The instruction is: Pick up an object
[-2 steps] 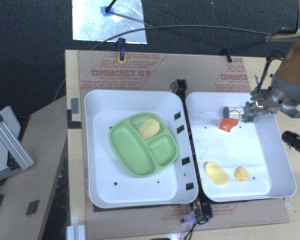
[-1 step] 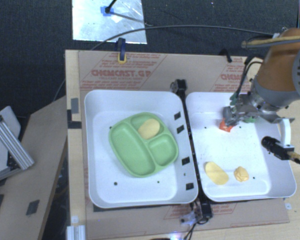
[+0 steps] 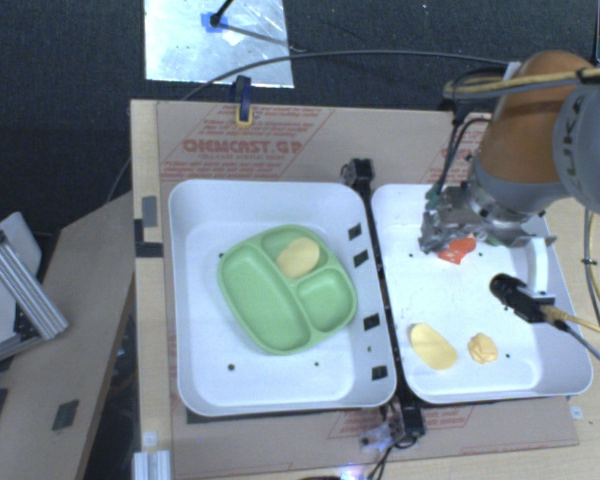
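Camera view. Table (image 3: 100,268): pale wood, topped by a brown cardboard sheet with red print (image 3: 242,146). Dark carpet floor (image 3: 60,58) beyond, with a shiny silver foil square (image 3: 218,28) on it, far up-left of the jaws. Two shallow white plastic bins sit side by side. The jaws are over the upper part of the right bin (image 3: 565,368); the left bin (image 3: 185,268) lies well to their left.

Jaws' opening: cannot tell, the wrist body covers them from above.

Small red-orange piece (image 3: 460,251) in the right bin, just below the jaws and close against them. Its upper edge is hidden under the jaws, so contact is not clear. The visible part seems to run lower-left to upper-right; true long axis uncertain.

Flat yellow oval piece (image 3: 433,347) and small yellow lumpy piece (image 3: 483,348) lie apart, well below the jaws near the bin's front wall.

Green three-compartment plastic plate (image 3: 280,308) in the left bin, far left of the jaws. A pale yellow rounded piece (image 3: 299,257) sits in its upper compartment.
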